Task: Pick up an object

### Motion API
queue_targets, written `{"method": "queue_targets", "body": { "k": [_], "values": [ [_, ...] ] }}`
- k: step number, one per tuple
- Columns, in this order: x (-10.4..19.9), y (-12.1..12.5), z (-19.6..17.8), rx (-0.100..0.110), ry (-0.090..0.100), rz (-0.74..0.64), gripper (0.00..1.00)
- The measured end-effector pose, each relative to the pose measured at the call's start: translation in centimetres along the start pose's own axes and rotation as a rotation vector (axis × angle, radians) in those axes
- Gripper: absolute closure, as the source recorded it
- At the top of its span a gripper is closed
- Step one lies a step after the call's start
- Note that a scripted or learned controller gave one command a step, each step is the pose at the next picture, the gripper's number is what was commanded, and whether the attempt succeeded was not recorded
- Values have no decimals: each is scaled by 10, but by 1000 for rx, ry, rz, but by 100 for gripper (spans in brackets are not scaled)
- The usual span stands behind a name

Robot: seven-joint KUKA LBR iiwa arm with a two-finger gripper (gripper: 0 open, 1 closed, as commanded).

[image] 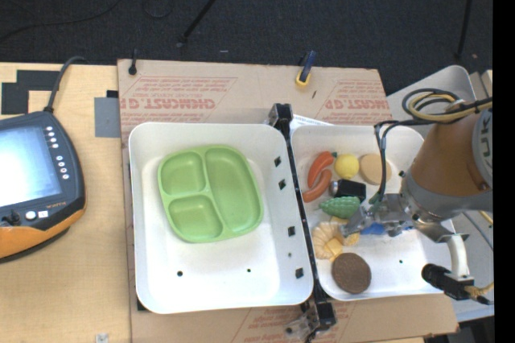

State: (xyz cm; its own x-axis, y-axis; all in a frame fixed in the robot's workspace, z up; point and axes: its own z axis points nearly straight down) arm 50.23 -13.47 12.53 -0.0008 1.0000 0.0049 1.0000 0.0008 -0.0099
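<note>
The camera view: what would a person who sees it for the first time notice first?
Most striking is the light green plastic tray with three compartments, lying in the left white bin. Next comes the heap of small toy foods in the right white bin, among them a yellow ball and a brown round disc. The tool reaches over this heap from the right.

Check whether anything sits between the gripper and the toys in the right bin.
Nothing visible blocks it. The gripper is already low in the right white bin, right beside the green ridged toy, with the pale yellow lumpy toy and the brown round disc lying open just below it.
</note>
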Motion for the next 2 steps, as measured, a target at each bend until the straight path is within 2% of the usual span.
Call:
{"method": "queue_targets", "body": {
  "k": [1,2],
  "values": [
    [2,2,38,-8,0,-1,0],
    [-1,2,28,-7,-1,6,100]
  ]
}}
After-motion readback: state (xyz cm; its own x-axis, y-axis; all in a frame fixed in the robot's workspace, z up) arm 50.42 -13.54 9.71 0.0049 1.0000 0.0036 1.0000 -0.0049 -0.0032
